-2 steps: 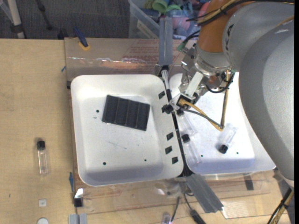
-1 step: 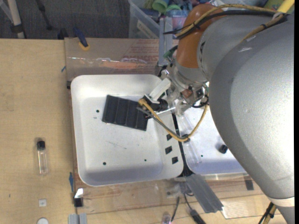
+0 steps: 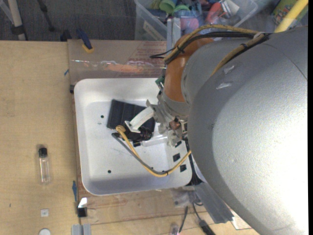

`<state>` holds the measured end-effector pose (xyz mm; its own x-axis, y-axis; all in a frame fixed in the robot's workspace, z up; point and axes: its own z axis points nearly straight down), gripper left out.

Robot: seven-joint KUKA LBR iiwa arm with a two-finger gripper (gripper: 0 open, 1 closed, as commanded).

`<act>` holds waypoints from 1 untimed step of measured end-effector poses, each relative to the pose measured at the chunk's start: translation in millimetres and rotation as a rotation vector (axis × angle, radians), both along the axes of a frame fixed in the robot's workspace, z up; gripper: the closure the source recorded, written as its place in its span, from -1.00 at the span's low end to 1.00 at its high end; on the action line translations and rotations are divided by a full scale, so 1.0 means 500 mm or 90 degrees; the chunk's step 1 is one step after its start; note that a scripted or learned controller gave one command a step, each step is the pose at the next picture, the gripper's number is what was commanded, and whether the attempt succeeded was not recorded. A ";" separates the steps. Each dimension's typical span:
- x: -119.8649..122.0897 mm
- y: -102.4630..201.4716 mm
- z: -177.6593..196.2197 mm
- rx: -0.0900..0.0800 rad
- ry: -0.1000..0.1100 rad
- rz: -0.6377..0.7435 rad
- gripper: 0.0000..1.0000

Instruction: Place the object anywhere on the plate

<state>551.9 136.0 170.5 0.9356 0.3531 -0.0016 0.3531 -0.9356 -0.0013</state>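
Over white bin (image 3: pixel 93 173), gripper (image 3: pixel 166 134) hangs, seemingly low.

The pincer (image 3: pixel 166 133) hangs in the white bin (image 3: pixel 98 175); a clear vial (image 3: pixel 44 164) lies outside.

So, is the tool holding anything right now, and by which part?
Cannot tell. The tool hangs inside the bin, partly hidden by the arm.

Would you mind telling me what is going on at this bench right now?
The grey robot arm reaches in from the right, with its gripper low over the floor of the white bin. I cannot tell whether it holds anything. A small clear vial lies on the wooden bench left of the bin.
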 end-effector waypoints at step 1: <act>0.189 0.095 -0.008 0.000 -0.002 -0.014 1.00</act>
